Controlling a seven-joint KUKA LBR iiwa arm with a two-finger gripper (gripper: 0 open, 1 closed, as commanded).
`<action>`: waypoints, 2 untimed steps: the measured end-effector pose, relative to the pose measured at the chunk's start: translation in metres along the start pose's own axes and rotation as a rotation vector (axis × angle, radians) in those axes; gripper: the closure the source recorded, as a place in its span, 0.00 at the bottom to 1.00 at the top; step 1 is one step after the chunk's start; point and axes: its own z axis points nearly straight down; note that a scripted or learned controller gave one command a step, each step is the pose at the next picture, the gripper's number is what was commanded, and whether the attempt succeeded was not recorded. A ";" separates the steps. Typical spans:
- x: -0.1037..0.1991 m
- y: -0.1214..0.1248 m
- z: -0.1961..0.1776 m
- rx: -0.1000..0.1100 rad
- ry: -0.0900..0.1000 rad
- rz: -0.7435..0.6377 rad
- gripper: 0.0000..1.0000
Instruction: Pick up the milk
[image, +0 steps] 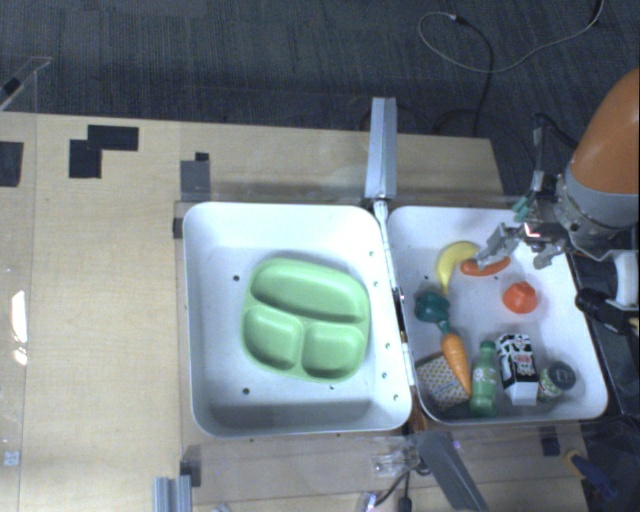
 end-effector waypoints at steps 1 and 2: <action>-0.057 -0.047 0.129 0.002 0.000 0.008 0.00; -0.046 -0.087 0.143 -0.010 -0.003 -0.031 0.00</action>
